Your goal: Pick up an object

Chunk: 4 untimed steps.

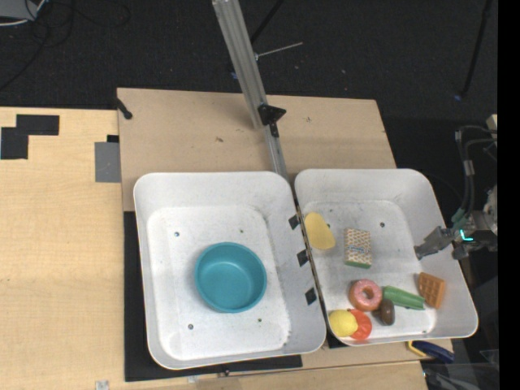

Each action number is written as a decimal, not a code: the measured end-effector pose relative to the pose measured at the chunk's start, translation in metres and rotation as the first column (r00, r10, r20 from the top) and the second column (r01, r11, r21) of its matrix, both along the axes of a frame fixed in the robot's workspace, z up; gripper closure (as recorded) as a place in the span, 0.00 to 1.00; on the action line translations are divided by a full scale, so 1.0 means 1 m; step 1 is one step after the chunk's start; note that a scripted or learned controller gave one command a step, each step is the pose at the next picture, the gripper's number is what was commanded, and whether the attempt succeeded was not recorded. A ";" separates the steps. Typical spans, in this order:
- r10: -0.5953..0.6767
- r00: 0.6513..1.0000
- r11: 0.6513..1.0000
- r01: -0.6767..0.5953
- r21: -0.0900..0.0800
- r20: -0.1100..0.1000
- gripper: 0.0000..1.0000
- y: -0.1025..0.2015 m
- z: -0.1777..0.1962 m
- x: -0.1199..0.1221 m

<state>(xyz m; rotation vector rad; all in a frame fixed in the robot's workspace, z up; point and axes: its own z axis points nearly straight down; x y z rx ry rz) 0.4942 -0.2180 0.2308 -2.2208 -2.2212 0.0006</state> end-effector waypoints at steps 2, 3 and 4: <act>0.001 1.000 1.000 -0.001 0.001 -0.004 0.00 0.005 -0.061 0.003; 0.001 1.000 1.000 -0.001 0.002 -0.005 0.00 0.007 -0.124 0.005; 0.003 1.000 1.000 -0.003 0.001 0.001 0.00 0.008 -0.139 0.006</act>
